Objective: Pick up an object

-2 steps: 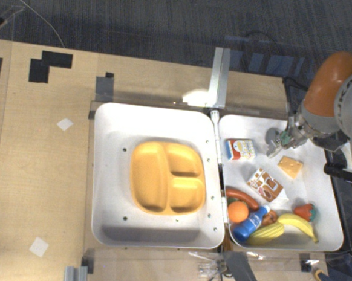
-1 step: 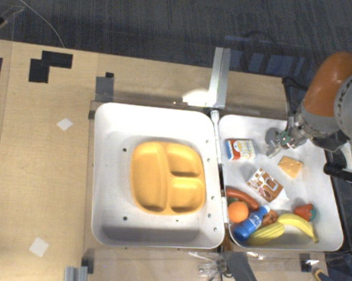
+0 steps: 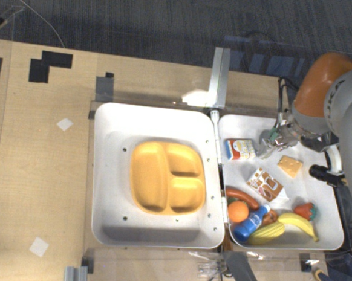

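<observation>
- Left bin (image 3: 101, 161): one yellow tray (image 3: 167, 176).
- Right bin (image 3: 332, 237): one carton (image 3: 241, 150), one cheese wedge (image 3: 290, 166), one banana (image 3: 300, 223), one orange (image 3: 238, 212).
- My end effector (image 3: 275, 138), at the right bin's twelve o'clock: grip width unclear.

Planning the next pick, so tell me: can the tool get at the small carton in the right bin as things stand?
Probably yes. The tool hovers just right of the small carton, which lies apart from the cheese wedge and the snack packet, with nothing on top of it.

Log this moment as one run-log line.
arm: over right bin | pincer: low, beside small carton | held: nothing seen | yellow tray: left bin
</observation>
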Robot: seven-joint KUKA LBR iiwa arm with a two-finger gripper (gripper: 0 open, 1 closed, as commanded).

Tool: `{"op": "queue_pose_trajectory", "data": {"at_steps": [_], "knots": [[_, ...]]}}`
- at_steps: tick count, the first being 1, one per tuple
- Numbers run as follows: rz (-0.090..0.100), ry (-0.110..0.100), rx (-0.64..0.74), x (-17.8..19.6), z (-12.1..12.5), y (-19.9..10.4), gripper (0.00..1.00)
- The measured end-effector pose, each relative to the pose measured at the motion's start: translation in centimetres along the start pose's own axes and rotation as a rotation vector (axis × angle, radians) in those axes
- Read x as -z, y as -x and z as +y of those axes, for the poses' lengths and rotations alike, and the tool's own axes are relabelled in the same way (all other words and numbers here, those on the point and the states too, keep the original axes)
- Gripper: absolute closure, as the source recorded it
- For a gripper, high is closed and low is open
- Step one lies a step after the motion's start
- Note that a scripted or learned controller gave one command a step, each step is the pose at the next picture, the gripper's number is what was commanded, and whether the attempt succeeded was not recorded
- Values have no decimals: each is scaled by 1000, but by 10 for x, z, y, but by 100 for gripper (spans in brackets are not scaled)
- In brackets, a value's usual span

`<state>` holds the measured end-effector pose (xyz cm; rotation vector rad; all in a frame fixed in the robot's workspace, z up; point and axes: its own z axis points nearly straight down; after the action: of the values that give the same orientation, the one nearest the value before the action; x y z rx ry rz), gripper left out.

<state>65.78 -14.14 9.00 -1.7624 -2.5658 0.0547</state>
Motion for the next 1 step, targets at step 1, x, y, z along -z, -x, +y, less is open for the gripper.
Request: {"op": "queue_pose_trajectory", "data": {"at_steps": [1], "knots": [[-1,4,-215,-1,5,-9,0]]}}
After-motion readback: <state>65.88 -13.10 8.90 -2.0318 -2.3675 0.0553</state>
